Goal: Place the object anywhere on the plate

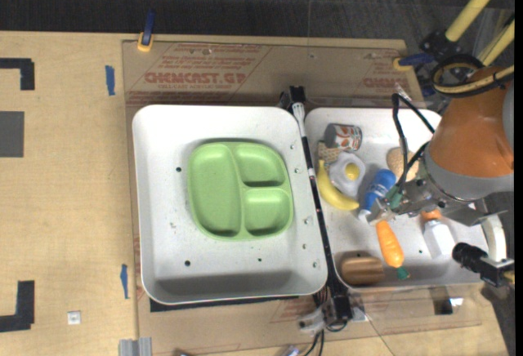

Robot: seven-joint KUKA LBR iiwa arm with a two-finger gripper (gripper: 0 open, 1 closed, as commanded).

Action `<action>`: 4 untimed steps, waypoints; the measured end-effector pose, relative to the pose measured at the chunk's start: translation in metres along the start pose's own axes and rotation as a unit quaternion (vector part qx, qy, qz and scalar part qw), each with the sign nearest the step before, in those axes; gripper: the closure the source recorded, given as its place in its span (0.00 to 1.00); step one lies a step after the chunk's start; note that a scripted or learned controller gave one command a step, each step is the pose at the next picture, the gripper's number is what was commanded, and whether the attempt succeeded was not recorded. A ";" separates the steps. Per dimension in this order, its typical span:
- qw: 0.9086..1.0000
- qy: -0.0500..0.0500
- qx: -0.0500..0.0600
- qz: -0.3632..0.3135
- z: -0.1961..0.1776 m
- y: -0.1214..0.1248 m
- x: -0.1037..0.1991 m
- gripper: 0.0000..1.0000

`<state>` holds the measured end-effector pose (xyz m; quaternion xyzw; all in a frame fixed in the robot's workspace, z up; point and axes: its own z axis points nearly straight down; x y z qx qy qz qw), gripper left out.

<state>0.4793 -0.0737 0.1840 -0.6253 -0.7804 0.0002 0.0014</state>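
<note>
A light green divided plate (239, 188) lies in the middle of the left white bin (155, 207). The right bin (372, 119) holds several toy foods. My gripper (395, 204) hangs low over the middle of that bin, under the grey wrist and orange band (474, 142). A blue bottle-like object (377, 189) sits right at its left side, and an orange carrot (391, 242) lies just below it. Whether either touches the gripper cannot be told from this angle.
Also in the right bin are a yellow banana (333, 193), a white and yellow egg piece (349, 171), a small can (342, 136), a tan piece (396, 158) and a brown loaf (362, 269). A black divider (310, 183) separates the bins.
</note>
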 end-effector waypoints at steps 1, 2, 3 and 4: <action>0.999 0.000 -0.002 -0.033 0.000 0.061 0.104 1.00; 1.000 -0.001 -0.003 0.021 -0.062 0.081 0.144 1.00; 1.000 -0.002 -0.001 -0.007 -0.062 0.136 0.194 1.00; 1.000 -0.002 -0.001 -0.007 -0.062 0.136 0.194 0.00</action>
